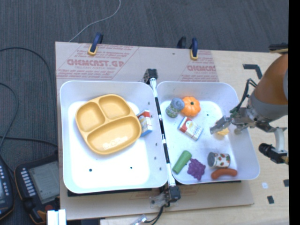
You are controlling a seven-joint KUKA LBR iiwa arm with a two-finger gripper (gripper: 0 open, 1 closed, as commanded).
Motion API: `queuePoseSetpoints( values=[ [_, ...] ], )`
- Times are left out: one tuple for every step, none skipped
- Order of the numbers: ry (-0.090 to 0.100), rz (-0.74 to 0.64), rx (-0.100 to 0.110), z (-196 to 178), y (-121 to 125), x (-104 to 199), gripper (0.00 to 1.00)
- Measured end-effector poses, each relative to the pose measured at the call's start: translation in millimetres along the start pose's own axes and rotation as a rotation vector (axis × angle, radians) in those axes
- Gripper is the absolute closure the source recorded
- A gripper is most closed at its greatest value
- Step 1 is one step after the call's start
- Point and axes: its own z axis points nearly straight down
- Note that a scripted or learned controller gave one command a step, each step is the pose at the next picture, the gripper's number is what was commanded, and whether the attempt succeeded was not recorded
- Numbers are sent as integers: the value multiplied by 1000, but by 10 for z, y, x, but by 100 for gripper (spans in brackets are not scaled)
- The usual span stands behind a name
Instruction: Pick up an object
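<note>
Camera view: dark grey carpet w/ cables round a tan board [117, 62] clamped at the back; left bin [101, 175] has a yellow divided plate [108, 123] and a small carton [146, 121]. Right bin [246, 158] holds a pumpkin [191, 106], tin [175, 107], red box [190, 128], green piece [182, 161], grapes [196, 168], can [219, 160], sausage [224, 173]. Gripper [224, 127] sits over the right bin's right side just above a yellow piece [223, 132]; can't tell if clenched or released.

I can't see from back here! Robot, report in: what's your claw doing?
Gripper low over right bin, at a small yellow piece. No grab confirmed. Red-and-white carton and small can close by.
</note>
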Motion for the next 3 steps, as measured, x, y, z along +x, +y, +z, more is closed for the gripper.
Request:
queuePoseSetpoints(
  values=[
    [-6,0,-6,408,280,219,0],
    [-9,0,-11,296,295,215,100],
    [-8,2,-5,-762,-85,524,100]
  ],
)
